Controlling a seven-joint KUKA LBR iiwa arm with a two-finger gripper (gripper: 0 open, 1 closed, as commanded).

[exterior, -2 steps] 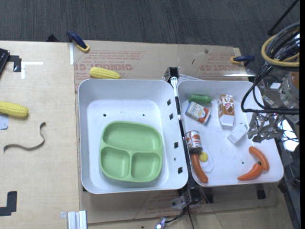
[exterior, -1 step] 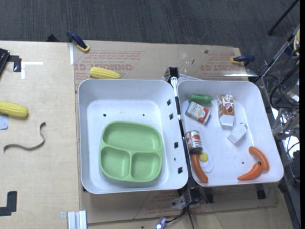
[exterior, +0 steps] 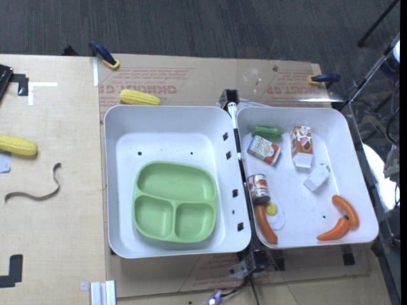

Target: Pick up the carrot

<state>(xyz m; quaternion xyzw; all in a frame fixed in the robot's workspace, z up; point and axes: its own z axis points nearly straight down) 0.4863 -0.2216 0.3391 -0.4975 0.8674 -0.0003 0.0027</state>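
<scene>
1. The bench [exterior: 51, 234] bears a cardboard sheet [exterior: 165, 81], on which two shallow white bins stand side by side, touching along their inner edges.
2. The left bin [exterior: 121, 126] holds a green three-compartment plate [exterior: 175, 201], lying flat near its front wall.
3. The right bin [exterior: 346, 138] holds the smaller items:
   - A red-and-white carton [exterior: 302, 146] and a flat snack box [exterior: 263, 149] lie near the rear, with a green vegetable [exterior: 267, 131] just behind the box.
   - A white block [exterior: 316, 178] lies near the centre.
   - A small can [exterior: 258, 188] lies against the left wall, with a reddish sausage-shaped item [exterior: 266, 225] just in front of it and a small yellow piece [exterior: 272, 209] beside both.
   - The carrot [exterior: 331, 232] lies in the front right corner, its tapered tip directed left. A curved orange-red item [exterior: 346, 208] touches its thick end.
4. One corn cob [exterior: 139, 97] lies on the cardboard behind the left bin; a second corn cob [exterior: 18, 145] lies on the bench, well to the left.
5. The state of the end effector cannot be determined.
</scene>
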